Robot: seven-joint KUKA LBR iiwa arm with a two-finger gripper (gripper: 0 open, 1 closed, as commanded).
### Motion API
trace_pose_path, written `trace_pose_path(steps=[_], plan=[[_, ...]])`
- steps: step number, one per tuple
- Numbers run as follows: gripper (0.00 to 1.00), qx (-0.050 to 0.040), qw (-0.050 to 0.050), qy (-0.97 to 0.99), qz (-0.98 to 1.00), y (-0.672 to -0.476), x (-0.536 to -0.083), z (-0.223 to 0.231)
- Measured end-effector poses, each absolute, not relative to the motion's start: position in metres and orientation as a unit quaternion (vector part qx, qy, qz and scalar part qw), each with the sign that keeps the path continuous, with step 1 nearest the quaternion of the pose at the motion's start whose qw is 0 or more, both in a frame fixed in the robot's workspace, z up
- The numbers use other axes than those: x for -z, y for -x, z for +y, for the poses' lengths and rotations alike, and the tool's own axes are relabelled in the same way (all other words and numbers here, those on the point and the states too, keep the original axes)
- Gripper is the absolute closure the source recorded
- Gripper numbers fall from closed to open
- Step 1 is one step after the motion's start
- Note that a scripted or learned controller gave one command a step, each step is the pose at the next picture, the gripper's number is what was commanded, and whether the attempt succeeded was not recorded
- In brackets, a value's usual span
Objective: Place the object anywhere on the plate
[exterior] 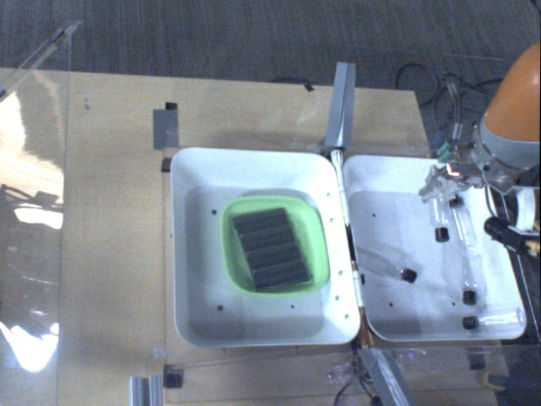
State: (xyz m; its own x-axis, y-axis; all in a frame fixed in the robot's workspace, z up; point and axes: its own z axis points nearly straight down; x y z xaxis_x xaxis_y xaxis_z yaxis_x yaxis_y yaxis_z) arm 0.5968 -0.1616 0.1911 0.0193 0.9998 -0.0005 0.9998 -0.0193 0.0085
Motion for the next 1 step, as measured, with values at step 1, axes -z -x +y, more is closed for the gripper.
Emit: trace_pose_path(steps=[1], plan=[[1.0,-0.0013,0.001,-0.702,0.712,-0.576,-0.1302,-0.131]])
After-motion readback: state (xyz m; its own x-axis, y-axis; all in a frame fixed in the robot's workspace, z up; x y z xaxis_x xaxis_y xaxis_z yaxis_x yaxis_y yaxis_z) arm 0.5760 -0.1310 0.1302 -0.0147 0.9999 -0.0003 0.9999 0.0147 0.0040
